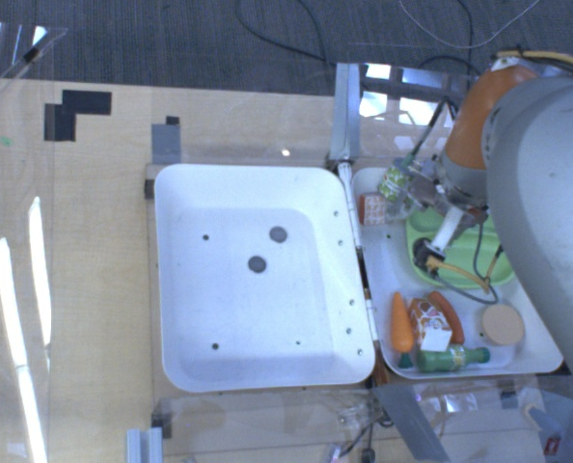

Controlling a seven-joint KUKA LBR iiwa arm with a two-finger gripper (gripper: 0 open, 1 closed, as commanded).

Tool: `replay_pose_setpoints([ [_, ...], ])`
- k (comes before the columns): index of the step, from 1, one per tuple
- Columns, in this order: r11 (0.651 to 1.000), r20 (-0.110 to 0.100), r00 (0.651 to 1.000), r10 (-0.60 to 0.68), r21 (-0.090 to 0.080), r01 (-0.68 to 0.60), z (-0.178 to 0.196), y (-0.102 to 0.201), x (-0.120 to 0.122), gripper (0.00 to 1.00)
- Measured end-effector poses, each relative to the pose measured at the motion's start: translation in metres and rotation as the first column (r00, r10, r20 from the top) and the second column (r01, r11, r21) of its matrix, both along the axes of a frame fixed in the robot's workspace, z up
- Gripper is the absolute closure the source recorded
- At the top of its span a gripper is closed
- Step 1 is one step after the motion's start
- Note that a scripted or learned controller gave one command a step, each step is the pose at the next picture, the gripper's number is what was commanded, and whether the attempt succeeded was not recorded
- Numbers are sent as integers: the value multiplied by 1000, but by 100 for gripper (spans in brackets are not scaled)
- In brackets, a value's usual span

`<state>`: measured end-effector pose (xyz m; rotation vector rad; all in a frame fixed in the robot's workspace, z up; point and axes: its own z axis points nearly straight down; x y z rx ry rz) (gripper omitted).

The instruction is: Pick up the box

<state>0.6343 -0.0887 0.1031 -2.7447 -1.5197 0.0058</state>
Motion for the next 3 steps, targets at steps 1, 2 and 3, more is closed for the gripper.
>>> replay_pose_setpoints([
  [1,944,12,944,-329,0,329,-10,4,3,0],
  [2,963,11,963,-270,-1,270,83,29,-8,0],
  [3,975,9,975,-224,-2,224,96,-27,-76,0],
])
